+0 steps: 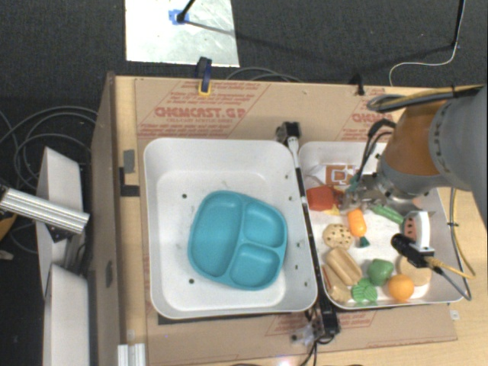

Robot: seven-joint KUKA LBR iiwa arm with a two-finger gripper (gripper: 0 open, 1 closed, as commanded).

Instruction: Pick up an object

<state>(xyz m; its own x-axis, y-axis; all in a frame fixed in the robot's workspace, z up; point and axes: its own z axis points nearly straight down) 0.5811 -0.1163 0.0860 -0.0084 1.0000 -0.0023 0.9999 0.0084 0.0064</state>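
We are looking at a robotics lab, not a home: left of the pincer (357,198) a white bin (164,204) sits on a makeshift cardboard-covered bench (221,109), loose cables (38,128) trail over dark carpet (53,36) beyond, and toy food (355,221) lies just below it.

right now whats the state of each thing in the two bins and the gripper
blue divided plate: lying flat, right way up, in the left bin
gripper: low in the right bin, above the carrot; grip unclear
carrot: lying loose just under the gripper
red block: resting by the bin's left wall
cookie: lying flat
orange: resting in the near right corner
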